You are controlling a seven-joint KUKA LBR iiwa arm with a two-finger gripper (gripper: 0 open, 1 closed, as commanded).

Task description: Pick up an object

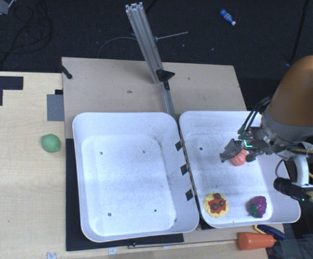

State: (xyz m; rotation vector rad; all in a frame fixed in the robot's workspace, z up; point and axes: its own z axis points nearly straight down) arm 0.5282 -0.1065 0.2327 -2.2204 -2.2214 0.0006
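Reaching in from three o'clock, the gripper (236,154) is hanging low over the right bin (210,125), its dark fingers sitting right against a small orange-pink object (239,158). Whether the fingers are apart or clamped on that object I cannot tell; the view is too blurred there. At about six o'clock from the gripper, a yellow and red toy (216,205) is lying near the bin's front wall, and a purple grape-like toy (257,206) is resting at five o'clock. The left bin (92,124) is lying alongside at nine o'clock. Farther that way, a green ball (50,143) is sitting on the table (16,198).
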